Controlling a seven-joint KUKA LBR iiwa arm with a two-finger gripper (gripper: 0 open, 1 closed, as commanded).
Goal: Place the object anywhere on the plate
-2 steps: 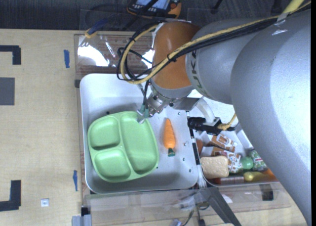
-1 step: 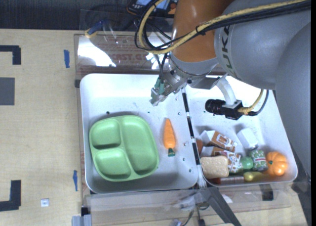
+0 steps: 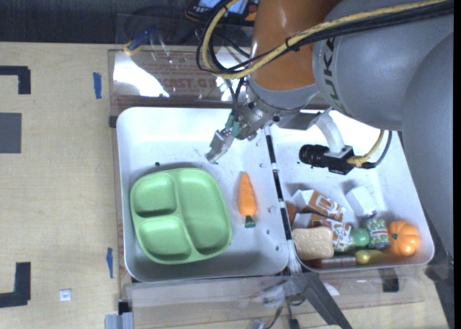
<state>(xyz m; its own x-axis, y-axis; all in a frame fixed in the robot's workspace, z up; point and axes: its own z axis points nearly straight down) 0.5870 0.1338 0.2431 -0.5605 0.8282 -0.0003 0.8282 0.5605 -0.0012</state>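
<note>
As the tool (image 3: 218,146) hangs unladen, grip state indeterminate, above the left bin (image 3: 137,126): 1 toy carrot (image 3: 247,198), long axis near-vertical, lies below-right of it, just beside the green 3-compartment plate (image 3: 180,214).

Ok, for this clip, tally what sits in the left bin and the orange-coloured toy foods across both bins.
Green divided plate, left bin: 1
Carrot, left bin: 1
Left bin total: 2
Orange toy foods: 2, the carrot and the pumpkin in the right bin
The gripper hangs above the left bin.
</note>
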